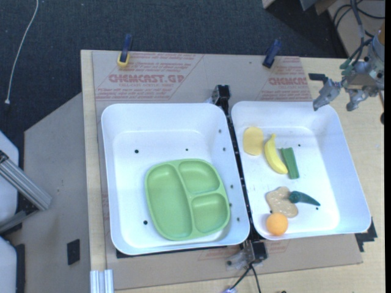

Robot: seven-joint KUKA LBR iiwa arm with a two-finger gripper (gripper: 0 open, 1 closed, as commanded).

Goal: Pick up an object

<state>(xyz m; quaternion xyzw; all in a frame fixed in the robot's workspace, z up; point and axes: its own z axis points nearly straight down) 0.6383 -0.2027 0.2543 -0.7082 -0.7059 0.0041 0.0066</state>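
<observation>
The left shallow white plastic bin (pixel 122 127) fills the middle-left of the frame, and the right shallow white plastic bin (pixel 342 163) sits just beside it, touching along a black seam. They appear pinned on the printed cardboard sheet (pixel 183 75) by clamps at the top edge, likely so they stay put under the arm.

The pale green three-compartment plastic tray (pixel 185 197) lies flat in the lower middle of the left bin, its compartments bare, so it looks like a place to set things down.

All the candidates for picking are in the right bin: a yellow toy banana (pixel 274 156) touching a dark green stick-shaped piece (pixel 290 162) at centre, a soft yellow rounded block (pixel 253 140) to their upper left, a beige lumpy piece (pixel 280 201) below, a small orange ball (pixel 277 224) touching it near the bottom rim, and a dark teal pepper-like piece (pixel 303 198) just right of the beige one. Their exact kinds are hard to make out at this size.

The grey two-finger gripper (pixel 339 98) hangs at the upper right, over the bin's top right corner and well apart from the objects. Its fingers are spread wide with nothing between them, so I judge the pick not yet begun. The arm is cut off by the frame edge.
</observation>
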